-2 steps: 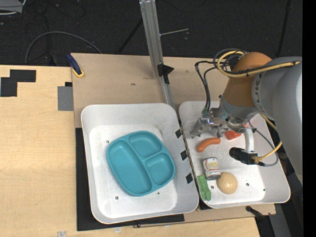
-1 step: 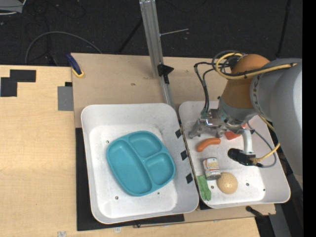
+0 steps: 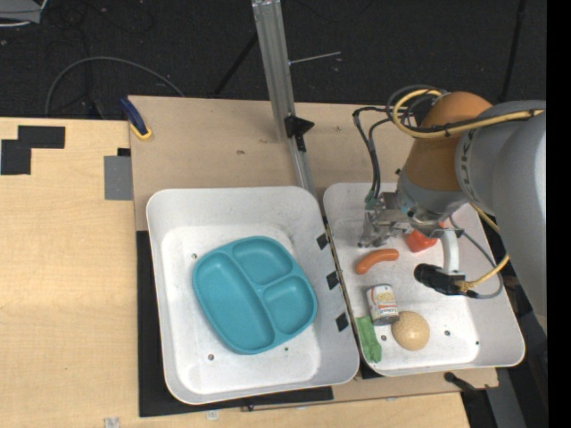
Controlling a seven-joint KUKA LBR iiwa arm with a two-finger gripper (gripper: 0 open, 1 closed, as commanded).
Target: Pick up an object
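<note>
The gripper hangs low in the right bin, and I cannot tell its state. Just below it lies an orange sausage. Nearer the front lie a small can, a beige ball and a green stick. A teal divided plate lies in the left bin.

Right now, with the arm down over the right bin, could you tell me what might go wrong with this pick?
1. The end effector sits just above the orange sausage, with a red object beside it; it could nudge either one instead of grasping.
2. The small can, tan ball and green object are crowded together, so a grasp there may knock neighbours.
3. The ball may roll.
</note>
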